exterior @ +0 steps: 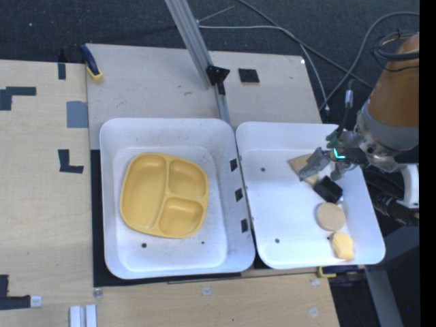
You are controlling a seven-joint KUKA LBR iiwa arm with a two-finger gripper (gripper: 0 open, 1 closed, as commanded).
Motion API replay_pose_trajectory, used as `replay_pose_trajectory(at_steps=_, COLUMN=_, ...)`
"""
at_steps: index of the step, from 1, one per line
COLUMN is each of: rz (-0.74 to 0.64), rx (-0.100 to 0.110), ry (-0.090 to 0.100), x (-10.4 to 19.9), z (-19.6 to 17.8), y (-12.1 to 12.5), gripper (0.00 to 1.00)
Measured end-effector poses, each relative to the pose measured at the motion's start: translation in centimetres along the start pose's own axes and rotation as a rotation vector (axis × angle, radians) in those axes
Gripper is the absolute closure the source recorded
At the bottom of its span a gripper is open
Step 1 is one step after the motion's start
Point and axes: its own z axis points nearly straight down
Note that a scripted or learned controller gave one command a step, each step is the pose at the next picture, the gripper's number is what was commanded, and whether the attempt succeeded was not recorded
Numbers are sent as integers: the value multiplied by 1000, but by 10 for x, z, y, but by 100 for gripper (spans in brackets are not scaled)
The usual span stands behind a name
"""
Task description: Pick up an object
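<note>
My gripper (320, 176) hangs over the upper right part of the right bin (279, 210), reaching in from the right. Its fingers stand apart, one grey finger (314, 163) pointing left and one black finger (329, 189) pointing down, so it is open with nothing between them. A flat tan piece (298, 163) lies just left of the grey fingertip, touching or nearly touching it. Just below the black finger a round beige disc (331, 216) rests on the bin floor. A yellow lump (343, 245) sits near the bin's lower right corner.
The left bin (116, 251) holds a yellow divided plate (164, 194). A metal pole (187, 26) slants down to the bins' shared wall at the back. Cables run across the dark floor behind the bench.
</note>
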Motion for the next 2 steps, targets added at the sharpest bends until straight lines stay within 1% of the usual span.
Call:
replay_pose_trajectory(at_steps=1, rz=0, rx=-2, ry=0, x=0, z=-1, y=0, gripper=0)
replay_pose_trajectory(at_steps=2, rz=1, rx=2, ry=0, x=7, z=45, y=-1, gripper=0)
